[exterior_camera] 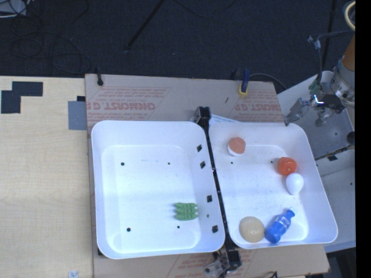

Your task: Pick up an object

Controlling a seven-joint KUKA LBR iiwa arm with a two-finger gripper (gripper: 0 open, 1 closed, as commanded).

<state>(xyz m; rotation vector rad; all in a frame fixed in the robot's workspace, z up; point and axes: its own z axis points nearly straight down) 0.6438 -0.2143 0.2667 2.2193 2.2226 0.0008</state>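
Note:
The right bin [326, 204] holds a round pink-and-white piece [236, 146] at its back, an orange-red ball [286, 165] and a white egg shape [294, 183] by its right wall, and a beige lump [251, 229] touching a blue bottle [279, 226] at the front. A green ridged object [186, 211] lies alone near the front right of the left bin [96, 161]. My gripper [302, 121] hangs above the right bin's back right corner, outside its rim. Its two fingers stand apart, open, with nothing between them.
Both bins sit on a cardboard sheet [145, 100] with red print. A black divider with clips [210, 172] runs between them. A yellow-tipped clamp [244, 88] stands at the cardboard's back edge. Grey bench surface [339, 138] lies right of the bins.

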